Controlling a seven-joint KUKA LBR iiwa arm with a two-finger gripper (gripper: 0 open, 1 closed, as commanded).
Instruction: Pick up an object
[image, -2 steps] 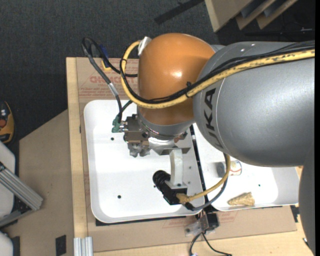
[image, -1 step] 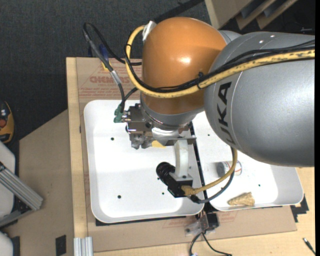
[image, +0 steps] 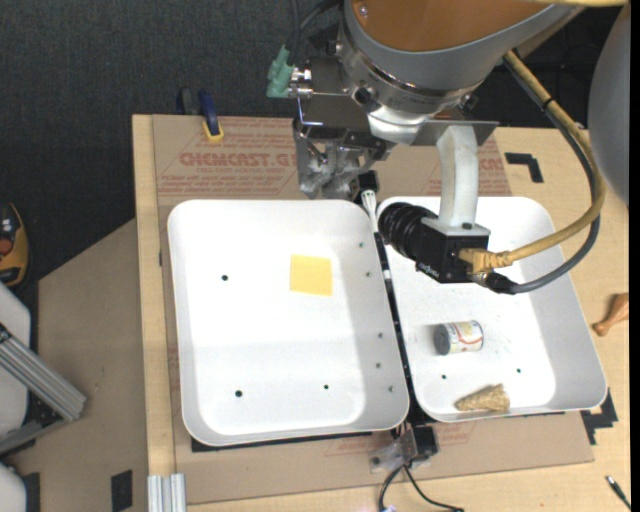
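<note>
A flat yellow square (image: 311, 274) lies in the left bin (image: 200, 330), a little back of its middle. In the right bin (image: 560, 330) a small grey and white cylinder (image: 459, 338) lies on its side, and a tan wedge-shaped piece (image: 484, 400) rests near the front rim. My gripper (image: 335, 168) hangs over the cardboard just behind the left bin's far rim, near the gap between the bins. It is well apart from all three objects, and I see nothing held in it.
A black cylindrical unit (image: 432, 246) with a yellow cable juts from the arm over the right bin's back left corner. A blue and yellow clamp (image: 209, 112) sits at the cardboard's far edge. Metal framing (image: 40, 385) stands at the left.
</note>
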